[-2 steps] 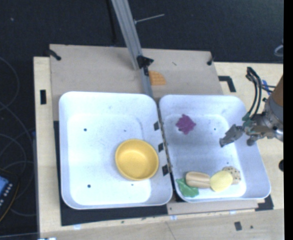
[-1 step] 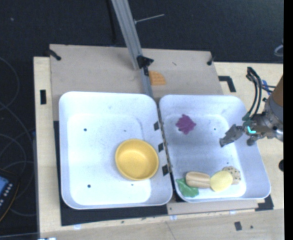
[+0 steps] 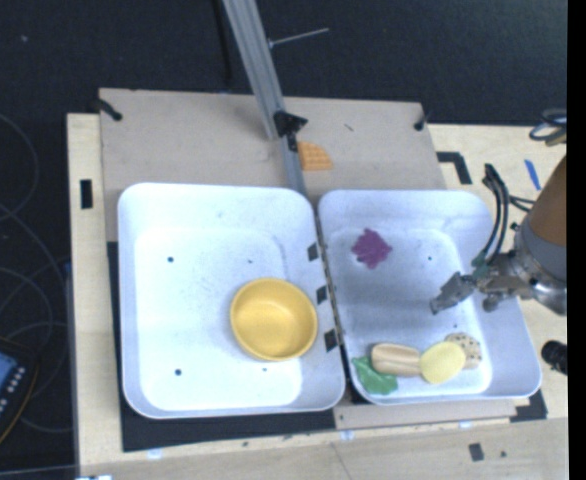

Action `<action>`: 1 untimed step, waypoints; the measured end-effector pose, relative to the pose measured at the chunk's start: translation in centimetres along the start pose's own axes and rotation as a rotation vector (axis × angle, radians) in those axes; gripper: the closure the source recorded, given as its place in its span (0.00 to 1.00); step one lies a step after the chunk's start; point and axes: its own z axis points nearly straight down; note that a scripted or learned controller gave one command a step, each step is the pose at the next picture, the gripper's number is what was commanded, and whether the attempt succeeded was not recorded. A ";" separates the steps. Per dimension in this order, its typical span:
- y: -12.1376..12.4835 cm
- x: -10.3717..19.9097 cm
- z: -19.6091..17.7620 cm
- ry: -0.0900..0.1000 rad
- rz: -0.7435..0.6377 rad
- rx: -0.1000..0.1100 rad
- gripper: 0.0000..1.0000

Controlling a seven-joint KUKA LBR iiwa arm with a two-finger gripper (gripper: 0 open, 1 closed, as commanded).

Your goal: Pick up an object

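My gripper [image 3: 466, 303] hangs over the right side of the right bin [image 3: 413, 208], open, with bare bin floor showing between its two fingers. Just below it, along the bin's front edge, lie a yellow lemon-like piece [image 3: 441, 364], a tan roll-shaped piece [image 3: 394, 358], a small green piece [image 3: 371, 376] and a speckled round piece [image 3: 465, 346]. A purple object [image 3: 372, 247] rests farther back in the same bin, to the gripper's left. A yellow bowl [image 3: 272, 318] sits upright in the left bin [image 3: 173, 218].
A grey metal pole [image 3: 258, 63] slants up from the back where the two bins meet, with a small orange tag [image 3: 314, 157] beside its foot. Cables [image 3: 498, 208] hang by the arm at the right bin's back right corner.
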 end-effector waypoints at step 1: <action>0.2 0.4 4.3 0.000 0.001 0.000 0.00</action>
